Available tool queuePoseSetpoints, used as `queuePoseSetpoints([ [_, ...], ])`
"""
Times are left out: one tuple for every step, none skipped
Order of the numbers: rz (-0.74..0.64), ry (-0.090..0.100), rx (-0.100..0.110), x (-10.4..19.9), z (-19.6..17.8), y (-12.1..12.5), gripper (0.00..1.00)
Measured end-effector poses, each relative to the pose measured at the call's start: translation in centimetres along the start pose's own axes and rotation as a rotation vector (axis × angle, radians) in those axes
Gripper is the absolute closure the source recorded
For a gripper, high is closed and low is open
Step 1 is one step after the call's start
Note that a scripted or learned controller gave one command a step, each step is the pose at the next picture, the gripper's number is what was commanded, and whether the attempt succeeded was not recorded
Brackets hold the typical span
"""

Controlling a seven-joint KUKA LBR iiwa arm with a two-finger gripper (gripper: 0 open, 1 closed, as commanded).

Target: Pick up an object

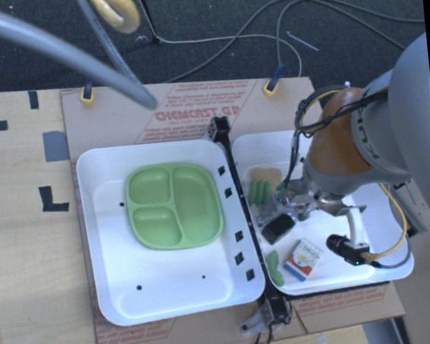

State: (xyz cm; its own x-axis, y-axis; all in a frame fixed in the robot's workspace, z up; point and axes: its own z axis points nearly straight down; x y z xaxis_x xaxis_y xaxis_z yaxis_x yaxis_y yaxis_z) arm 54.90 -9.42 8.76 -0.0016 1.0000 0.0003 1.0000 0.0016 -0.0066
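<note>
Arm (393, 126) comes in from the right, grey w/ orange band (334, 143) over the wrist, and sits above the right bin (397, 267). Gripper (289, 204) is low over the bin's left-centre part, pointing toward the divider btwn the two bins. Wrist hardware and cables crowd the tip, so can't tell how the jaws stand, and can't see anything btwn them.

Objs in the right bin, all loose:
- black block (277, 227) lies just below-left of the gripper tip, tilted; looks touching or nearly touching the tip, can't tell which.
- green pieces (259, 193) lie just left of the tip, near the divider, w/ a tan piece (265, 175) just above them.
- small box (304, 259), white w/ red/blue print, sits lower, near the bin's front, apart from the gripper.
- green pod shape (274, 266) lies just left of that box, by the divider.

Black cylindrical part w/ yellow cable (348, 249) hangs off the arm, right of the box.

Left bin (100, 240) holds a green divided plate (174, 206), three compartments, lying flat in the upper-middle, well apart from the gripper.

Both bins rest on a cardboard sheet (193, 105) on the bench.
</note>
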Motion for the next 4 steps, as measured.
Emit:
queuePoseSetpoints([
  [-0.002,0.000,-0.002,0.1,-1.3,0.1,1.00],
  [0.001,-0.002,-0.011,-0.5,-7.3,0.0,1.00],
  [0.000,-0.001,-0.010,-0.5,-11.6,0.0,1.00],
  [-0.001,-0.002,-0.013,-0.4,-17.9,0.0,1.00],
])
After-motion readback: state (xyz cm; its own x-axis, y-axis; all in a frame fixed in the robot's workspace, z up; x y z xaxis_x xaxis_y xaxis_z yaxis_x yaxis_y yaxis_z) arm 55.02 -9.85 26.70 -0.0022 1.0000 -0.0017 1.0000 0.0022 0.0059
